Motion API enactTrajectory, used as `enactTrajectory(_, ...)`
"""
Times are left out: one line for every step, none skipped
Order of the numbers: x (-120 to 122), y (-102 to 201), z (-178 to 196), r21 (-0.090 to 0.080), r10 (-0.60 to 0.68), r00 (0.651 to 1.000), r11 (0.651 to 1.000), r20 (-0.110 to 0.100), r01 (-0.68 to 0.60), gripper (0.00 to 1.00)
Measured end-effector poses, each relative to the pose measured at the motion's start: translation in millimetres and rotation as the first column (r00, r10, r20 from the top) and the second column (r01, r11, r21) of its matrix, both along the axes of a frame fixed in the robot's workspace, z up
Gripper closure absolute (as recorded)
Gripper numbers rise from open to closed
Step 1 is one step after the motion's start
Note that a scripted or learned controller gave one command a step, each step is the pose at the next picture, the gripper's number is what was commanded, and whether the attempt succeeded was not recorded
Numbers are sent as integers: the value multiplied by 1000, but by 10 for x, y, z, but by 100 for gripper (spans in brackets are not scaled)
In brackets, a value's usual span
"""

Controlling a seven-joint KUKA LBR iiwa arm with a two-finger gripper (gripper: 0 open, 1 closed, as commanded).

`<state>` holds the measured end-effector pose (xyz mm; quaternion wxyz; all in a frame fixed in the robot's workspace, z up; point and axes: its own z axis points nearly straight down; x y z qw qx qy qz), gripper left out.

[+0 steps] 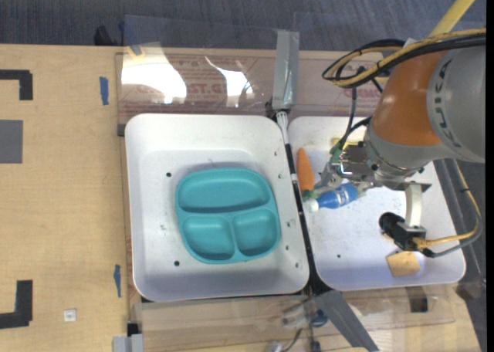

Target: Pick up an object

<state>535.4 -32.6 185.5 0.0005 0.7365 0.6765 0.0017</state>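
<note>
Arm (432, 111) cut by right edge, hides right bin (363, 258) back corner

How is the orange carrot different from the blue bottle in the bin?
The carrot is orange and thin, tapering to a point; the blue bottle is blue, fatter and rounder, with a pale end. The carrot lies lengthwise against the bin's left wall, pointing up and down in the picture; the bottle lies nearly crosswise, closer to the robot's wrist. Both lie flat in the right bin, near each other.
</note>
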Motion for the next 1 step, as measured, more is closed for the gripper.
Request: enactTrajectory(1, -9, 89, -1, -1, 1000, 1000, -1, 1, 100)
